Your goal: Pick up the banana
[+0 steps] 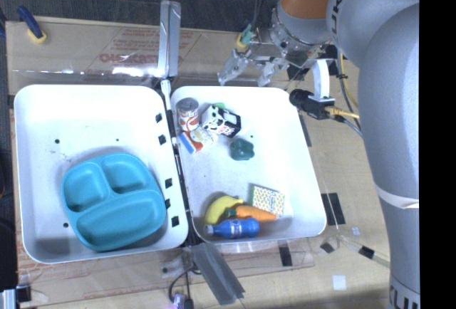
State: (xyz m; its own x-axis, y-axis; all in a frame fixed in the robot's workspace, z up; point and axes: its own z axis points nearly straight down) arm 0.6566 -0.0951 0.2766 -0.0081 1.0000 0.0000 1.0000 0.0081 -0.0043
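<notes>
Approaching | pincer [255,72] open, empty, above right bin's [299,158] far rim | curved yellow banana [221,208] near edge, untouched | next: descend nearward over it

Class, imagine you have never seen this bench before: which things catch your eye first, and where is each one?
The big grey arm with its orange band fills the right side, its tool above the right bin's far rim. A blue divided tray lies in the left bin. The yellow banana lies at the right bin's near edge, beside a carrot and a blue bottle.
</notes>
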